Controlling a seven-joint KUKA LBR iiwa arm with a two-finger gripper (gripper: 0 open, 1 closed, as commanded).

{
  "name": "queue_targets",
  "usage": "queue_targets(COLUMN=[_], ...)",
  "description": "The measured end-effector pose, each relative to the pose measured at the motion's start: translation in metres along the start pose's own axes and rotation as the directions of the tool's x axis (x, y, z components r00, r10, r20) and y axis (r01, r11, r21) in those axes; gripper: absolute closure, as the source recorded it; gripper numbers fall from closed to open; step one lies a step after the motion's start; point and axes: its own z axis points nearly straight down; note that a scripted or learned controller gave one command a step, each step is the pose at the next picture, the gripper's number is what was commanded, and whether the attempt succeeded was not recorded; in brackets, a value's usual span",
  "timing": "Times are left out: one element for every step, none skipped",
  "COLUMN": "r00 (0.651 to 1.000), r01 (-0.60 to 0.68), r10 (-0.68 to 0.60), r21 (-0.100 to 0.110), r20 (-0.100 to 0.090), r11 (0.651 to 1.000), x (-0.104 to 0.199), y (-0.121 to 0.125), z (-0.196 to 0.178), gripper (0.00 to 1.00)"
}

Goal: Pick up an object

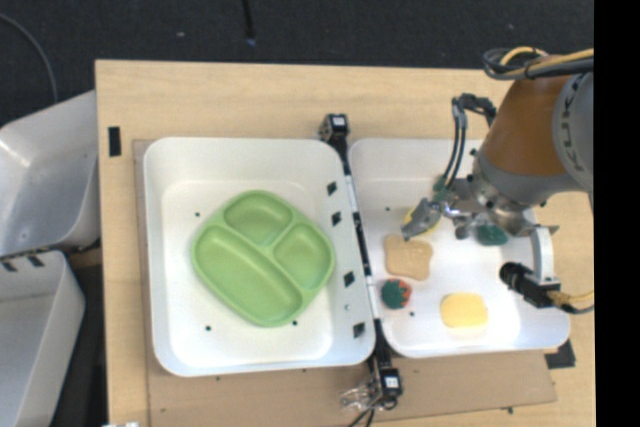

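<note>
In the right bin (400,165) lie a tan toast-shaped piece (408,260), a small red and green item (397,293) and a round yellow object (464,311). My gripper (443,218) hangs low over this bin, just above and to the right of the tan piece, with its tip close to that piece's upper edge. Nothing shows as held in it. A small teal thing (490,235) sits right under the wrist; I cannot tell whether it is an object or part of the tool.
The left bin (170,175) holds a green divided plate (262,257). A black-clipped divider (350,225) runs between the bins. The arm's grey and orange body (530,135) and its cables overhang the right bin's far right side.
</note>
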Motion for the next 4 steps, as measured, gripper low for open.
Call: queue_targets(r00=[1.0, 1.0, 1.0, 1.0], r01=[-0.002, -0.004, -0.011, 0.0], r10=[0.002, 0.004, 0.011, 0.0], r21=[-0.002, -0.007, -0.009, -0.012], r20=[0.0, -0.001, 0.001, 0.002], r11=[1.0, 1.0, 1.0, 1.0], x=[0.002, 0.001, 0.0, -0.001], y=[0.003, 0.004, 0.004, 0.005], z=[0.062, 0.064, 0.054, -0.011], gripper=[0.0, 0.0, 1.0, 1.0])
